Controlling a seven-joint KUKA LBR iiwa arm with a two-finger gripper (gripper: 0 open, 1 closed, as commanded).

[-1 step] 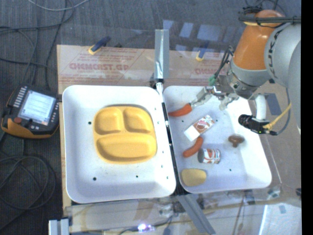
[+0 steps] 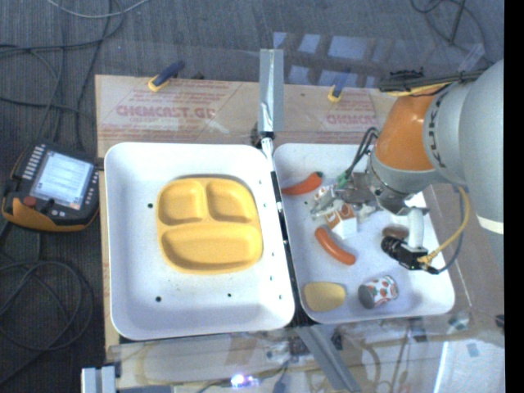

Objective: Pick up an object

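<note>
Camera view: gripper (image 2: 334, 205) low in right bin (image 2: 442, 297), jaw state unclear; sausage (image 2: 335, 246) just below, carrot (image 2: 301, 185) beside, crowding risks missed grab.

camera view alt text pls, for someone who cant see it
A grey and orange arm reaches from the right, its gripper low over a right bin of toy food, near a sausage. A yellow tray sits in the left bin.

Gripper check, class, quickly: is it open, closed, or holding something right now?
Gripper: cannot be told; it hangs low in the right bin, near the hot dog and the carrot.
</note>
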